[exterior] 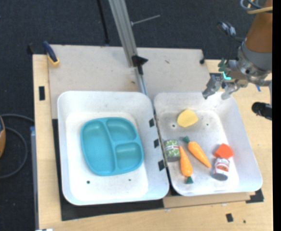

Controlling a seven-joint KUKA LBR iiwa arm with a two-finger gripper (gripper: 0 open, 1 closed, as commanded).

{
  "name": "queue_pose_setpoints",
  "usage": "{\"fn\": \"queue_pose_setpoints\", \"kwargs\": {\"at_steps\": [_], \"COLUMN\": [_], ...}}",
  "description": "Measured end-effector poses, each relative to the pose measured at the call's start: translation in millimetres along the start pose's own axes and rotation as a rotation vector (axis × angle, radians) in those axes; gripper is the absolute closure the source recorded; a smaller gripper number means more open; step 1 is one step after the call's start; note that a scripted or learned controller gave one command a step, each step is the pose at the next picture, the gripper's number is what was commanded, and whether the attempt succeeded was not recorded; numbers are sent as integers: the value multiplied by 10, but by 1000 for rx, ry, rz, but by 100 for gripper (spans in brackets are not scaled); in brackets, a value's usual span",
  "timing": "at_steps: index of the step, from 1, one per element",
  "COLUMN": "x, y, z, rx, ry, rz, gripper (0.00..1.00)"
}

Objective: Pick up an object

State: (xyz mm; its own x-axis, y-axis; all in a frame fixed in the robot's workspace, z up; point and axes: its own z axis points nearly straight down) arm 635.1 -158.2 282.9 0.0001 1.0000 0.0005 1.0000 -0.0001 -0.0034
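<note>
Here, pincer (218, 91) open and empty above right bin's (244, 129) far edge, yellow lemon (187, 118) near, two carrots (192, 157) beyond.

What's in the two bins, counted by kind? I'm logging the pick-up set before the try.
Carrots: 2
Yellow lemon-like piece: 1
Small green-labelled can: 1
Orange-capped bottle: 1
Teal divided tray: 1
Total: 6

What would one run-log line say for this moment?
gripper: open, above right bin's far rim | held: nothing | right bin: lemon, two carrots, can, bottle | left bin: teal tray
</note>
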Motion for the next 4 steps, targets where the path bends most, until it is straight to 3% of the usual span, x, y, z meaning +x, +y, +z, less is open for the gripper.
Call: {"fn": "queue_pose_setpoints", "kwargs": {"at_steps": [1,4], "x": [0,-161], "y": [10,171], "z": [-27,1531], "rx": [-5,-2], "ry": [-1,-3], "rz": [-1,2], "gripper": [0,0]}}
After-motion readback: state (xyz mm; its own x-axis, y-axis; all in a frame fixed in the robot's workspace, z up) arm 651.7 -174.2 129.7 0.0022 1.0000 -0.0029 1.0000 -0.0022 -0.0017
